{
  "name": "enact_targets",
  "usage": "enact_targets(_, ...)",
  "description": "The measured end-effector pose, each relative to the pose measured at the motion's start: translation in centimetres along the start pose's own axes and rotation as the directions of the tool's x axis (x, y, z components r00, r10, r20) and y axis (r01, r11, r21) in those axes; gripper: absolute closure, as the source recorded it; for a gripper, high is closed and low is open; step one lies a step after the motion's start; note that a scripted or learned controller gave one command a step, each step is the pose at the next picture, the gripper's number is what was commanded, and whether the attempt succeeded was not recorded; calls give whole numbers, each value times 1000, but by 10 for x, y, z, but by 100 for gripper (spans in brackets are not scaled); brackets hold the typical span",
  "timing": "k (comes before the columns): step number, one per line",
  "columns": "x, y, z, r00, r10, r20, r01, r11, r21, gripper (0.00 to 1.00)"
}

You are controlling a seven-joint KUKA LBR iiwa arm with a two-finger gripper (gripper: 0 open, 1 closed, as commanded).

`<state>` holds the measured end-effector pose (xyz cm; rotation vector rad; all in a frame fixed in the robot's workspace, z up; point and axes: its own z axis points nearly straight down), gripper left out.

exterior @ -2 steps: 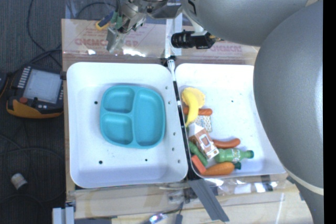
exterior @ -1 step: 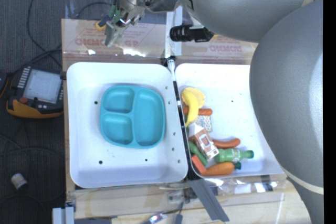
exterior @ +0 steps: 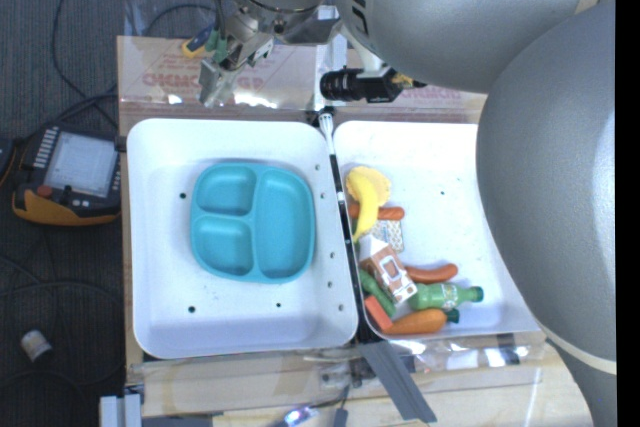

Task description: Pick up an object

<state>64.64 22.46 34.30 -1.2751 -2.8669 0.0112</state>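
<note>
Arm (exterior: 480, 5): overhead, reaching in from right of gripper.
Bins (exterior: 150, 315): below gripper, side by side.
Tray (exterior: 253, 221): blue, left bin, below gripper.
Toys (exterior: 400, 275): banana, bottle, carrot, sausages, right bin, lower right of gripper.
Gripper (exterior: 215, 85): above left bin's far rim, released, grasping nothing.
</note>
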Motion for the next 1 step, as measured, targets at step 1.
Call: enact_targets(1,-2,6,48,1000,-3,1,3,1000,1,100)
